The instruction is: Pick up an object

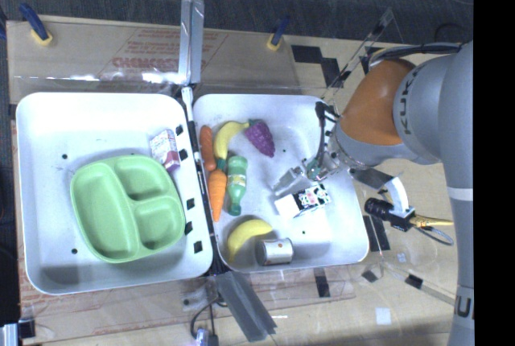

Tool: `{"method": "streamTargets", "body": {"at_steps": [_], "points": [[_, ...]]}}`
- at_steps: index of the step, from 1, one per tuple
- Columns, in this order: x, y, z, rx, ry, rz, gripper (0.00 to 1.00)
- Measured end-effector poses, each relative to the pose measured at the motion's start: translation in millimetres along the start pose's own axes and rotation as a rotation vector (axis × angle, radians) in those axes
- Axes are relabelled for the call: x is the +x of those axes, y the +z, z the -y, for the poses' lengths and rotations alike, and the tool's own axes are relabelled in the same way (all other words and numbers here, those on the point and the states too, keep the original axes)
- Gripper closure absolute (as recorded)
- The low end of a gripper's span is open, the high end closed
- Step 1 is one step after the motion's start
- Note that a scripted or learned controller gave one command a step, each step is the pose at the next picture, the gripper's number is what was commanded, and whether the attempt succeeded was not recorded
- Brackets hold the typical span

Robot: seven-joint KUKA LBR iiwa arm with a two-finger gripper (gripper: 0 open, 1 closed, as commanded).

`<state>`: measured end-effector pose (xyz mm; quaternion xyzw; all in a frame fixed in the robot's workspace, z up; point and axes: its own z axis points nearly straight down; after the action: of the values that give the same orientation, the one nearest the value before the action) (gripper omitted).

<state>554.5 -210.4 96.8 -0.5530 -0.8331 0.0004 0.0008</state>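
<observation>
My gripper [294, 177] hangs low in the middle of the right bin [342, 244], reaching in from the right under the orange-banded wrist. Just below it lies a small white carton with a black-and-white pattern [306, 199]; whether the two touch is unclear. To the left are purple grapes [261, 137], a banana [226, 137], two carrots [216, 190], and a green bottle [236, 183]. A yellow fruit [244, 235] and a silver can [275, 250] rest near the front wall.
The left bin [48, 119] holds a green divided plate [129, 208] and a small pink-and-white carton [166, 148] against the divider. Black tools [390, 212] lie on the bench to the right of the right bin. The arm's bulk covers the right bin's far right corner.
</observation>
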Motion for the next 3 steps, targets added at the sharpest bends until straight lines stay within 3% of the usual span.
{"method": "streamTargets", "body": {"at_steps": [1, 2, 3], "points": [[-20.7, -84.4, -57.9, -0.003, 0.029, 0.002, 0.0], [31.9, 5.4, -82.0, 0.001, 0.004, 0.0, 0.0], [11.6, 3.2, -117.4, -0.003, -0.062, 0.002, 0.0]]}}
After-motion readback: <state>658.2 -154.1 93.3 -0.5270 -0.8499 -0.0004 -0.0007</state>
